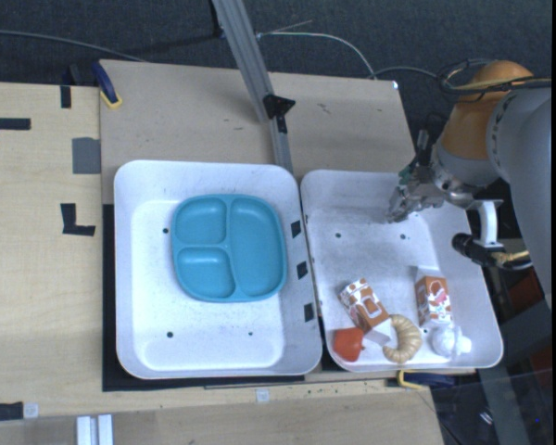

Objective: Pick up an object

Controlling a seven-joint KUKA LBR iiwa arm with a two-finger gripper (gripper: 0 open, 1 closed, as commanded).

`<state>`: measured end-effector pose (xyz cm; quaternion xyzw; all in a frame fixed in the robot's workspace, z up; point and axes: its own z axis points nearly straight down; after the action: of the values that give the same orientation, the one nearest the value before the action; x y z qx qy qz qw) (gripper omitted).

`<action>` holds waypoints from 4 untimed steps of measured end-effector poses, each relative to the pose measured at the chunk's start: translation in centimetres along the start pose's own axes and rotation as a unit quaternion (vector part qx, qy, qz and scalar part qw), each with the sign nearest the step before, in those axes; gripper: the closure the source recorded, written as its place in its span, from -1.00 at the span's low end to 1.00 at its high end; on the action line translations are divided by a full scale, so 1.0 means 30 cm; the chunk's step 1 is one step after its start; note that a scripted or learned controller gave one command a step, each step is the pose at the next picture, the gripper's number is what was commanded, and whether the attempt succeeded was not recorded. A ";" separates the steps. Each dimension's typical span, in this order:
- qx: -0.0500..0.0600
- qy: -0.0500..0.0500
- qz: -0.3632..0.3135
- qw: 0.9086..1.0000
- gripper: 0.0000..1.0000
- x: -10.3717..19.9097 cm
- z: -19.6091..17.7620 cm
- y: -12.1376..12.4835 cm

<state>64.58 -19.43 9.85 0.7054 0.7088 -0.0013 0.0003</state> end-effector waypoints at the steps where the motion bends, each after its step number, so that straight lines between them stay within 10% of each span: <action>1: -0.004 0.000 0.001 1.000 1.00 -0.014 -0.210 0.014; 2: -0.003 0.000 0.002 1.000 1.00 -0.014 -0.389 0.018; 4: 0.000 0.002 -0.001 1.000 1.00 0.341 -0.404 -0.021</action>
<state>63.91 -9.16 21.96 0.7048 0.7094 0.0001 -0.0013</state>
